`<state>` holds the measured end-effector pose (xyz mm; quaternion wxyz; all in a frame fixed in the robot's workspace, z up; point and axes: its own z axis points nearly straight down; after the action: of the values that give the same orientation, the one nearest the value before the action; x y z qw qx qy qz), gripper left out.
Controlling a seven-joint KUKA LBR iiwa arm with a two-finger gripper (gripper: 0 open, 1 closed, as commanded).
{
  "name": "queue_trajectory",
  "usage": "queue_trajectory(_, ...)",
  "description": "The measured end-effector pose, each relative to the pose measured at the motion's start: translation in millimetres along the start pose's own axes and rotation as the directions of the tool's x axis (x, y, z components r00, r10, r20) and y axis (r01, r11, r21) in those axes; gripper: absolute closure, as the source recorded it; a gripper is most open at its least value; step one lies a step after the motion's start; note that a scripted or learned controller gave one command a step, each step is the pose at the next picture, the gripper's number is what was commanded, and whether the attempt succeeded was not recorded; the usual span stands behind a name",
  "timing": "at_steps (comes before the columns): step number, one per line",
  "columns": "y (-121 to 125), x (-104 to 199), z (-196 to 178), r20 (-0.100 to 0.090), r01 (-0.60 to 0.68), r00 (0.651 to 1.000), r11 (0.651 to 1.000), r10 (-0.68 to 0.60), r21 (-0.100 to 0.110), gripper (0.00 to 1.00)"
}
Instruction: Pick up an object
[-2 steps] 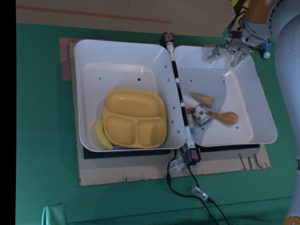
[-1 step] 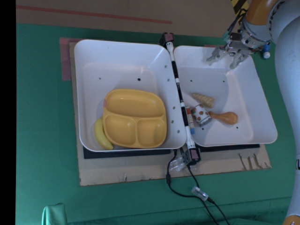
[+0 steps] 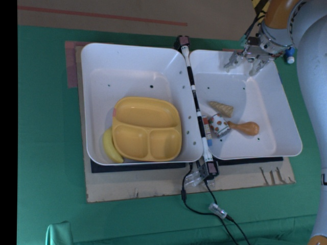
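Hovering over the far edge of the right shallow white bin, my tool hangs with fingers spread and unladen, well apart from the tan drumstick-shaped toy lying near the bin's front.

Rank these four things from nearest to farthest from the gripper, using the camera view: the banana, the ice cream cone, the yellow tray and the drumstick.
Measured from the gripper:
1. Ice cream cone, right bin, toward its middle.
2. Drumstick, right bin, nearer the front edge.
3. Yellow tray, left bin.
4. Banana, left bin, at the tray's left edge.
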<state>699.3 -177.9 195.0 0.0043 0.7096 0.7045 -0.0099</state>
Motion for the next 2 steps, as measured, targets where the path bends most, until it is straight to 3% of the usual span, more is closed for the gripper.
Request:
queue_trajectory(1,-2,17,4,0.015,-0.007,1.000,1.000,0.007,0.002,0.00)
queue_trajectory(2,-3,27,7,0.015,-0.008,1.000,1.000,0.008,0.006,0.00)
